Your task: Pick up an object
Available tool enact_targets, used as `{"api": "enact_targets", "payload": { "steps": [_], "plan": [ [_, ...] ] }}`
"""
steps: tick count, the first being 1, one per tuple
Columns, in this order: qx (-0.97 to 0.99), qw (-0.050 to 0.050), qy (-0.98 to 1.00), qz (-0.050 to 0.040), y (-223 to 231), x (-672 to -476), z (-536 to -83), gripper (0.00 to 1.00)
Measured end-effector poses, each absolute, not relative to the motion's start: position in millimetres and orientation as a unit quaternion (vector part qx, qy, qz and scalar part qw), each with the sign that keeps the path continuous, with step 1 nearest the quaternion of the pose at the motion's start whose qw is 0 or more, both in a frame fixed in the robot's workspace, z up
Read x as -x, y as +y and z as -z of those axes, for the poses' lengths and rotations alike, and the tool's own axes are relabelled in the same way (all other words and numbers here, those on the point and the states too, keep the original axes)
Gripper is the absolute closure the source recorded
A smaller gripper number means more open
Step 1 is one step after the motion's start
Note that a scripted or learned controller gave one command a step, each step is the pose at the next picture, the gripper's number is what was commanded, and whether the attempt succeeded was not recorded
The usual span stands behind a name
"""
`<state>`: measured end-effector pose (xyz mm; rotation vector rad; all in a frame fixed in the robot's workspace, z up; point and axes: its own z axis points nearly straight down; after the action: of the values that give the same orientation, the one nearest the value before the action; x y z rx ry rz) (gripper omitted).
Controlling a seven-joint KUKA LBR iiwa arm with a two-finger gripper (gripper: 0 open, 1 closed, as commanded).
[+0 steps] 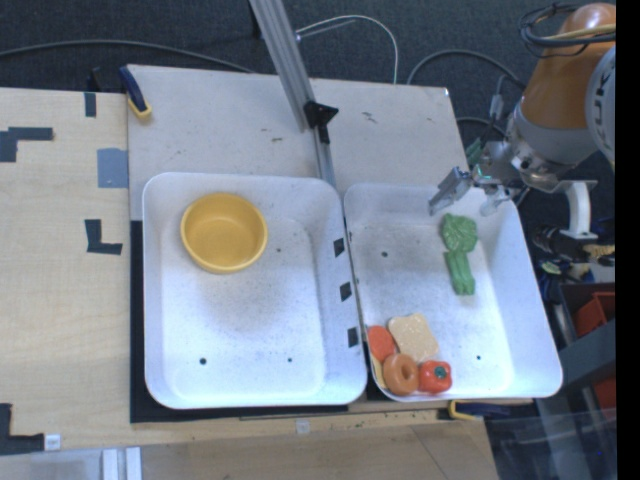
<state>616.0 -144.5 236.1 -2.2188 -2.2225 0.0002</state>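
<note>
On the pale surface (250,118) two white bins sat side by side, and the arm (560,98) reached in over the far corner of the right bin (520,358). The left bin (250,358) carried a yellow bowl (223,230) near its far left corner. The claw (468,196) hung with its two fingers apart and nothing between them, just above the top of a green toy vegetable (459,252) lying lengthwise near the right bin's far right side. That vegetable looked to me like light, hard plastic: stiff, not fragile, a bit slick, best pinched across its narrower stalk end. In the near left corner huddled a slice of toast (413,334), an orange ring (400,373), a small tomato (435,375) and a reddish piece (380,342), all touching, awkward to separate.
</note>
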Motion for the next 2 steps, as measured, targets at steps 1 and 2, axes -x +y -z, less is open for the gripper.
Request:
{"api": "enact_targets", "payload": {
  "steps": [1, 2],
  "plan": [
    [0.707, 0.001, -0.708, -0.0001, -144.5, -616.0, -236.1, 0.0],
    [0.706, 0.003, -0.708, -0.0025, -135.4, -611.7, -176.4, 0.0]
  ]
}}
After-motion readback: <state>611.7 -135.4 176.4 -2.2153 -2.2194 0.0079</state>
